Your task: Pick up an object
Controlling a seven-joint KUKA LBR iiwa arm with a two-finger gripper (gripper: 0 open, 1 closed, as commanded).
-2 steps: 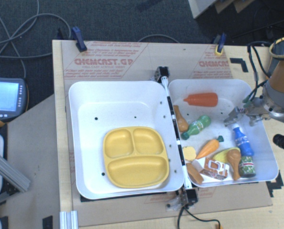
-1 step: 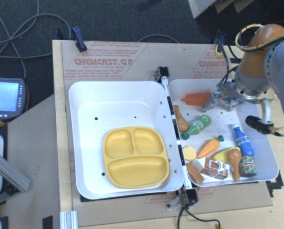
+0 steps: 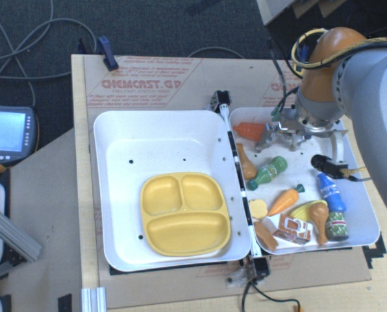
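Down at the near edge of my right bin [image 3: 369,236], at about six o'clock from my gripper [image 3: 281,135], a small printed packet [image 3: 293,229] is lying flat beside a brown wooden spoon [image 3: 319,217] and a little jar [image 3: 337,227]. Whether my jaws are spread or pressed together I cannot tell; the metal of the gripper is hovering low over the far end of the bin, and nothing is visibly sitting between its parts. At nine o'clock from it, just beside it, an orange-red rounded piece [image 3: 250,130] is resting on the white floor. At six o'clock, near it, a green plastic bottle [image 3: 269,171] is lying on its side, and past that a smooth orange carrot [image 3: 282,201] is pointing toward seven o'clock. A blue bottle [image 3: 328,188] is lying at about five o'clock. My arm is reaching in from three o'clock, the orange band [image 3: 326,64] bending above the wrist. In the left bin [image 3: 115,135] a glossy yellow three-compartment tray [image 3: 184,213] is sitting.
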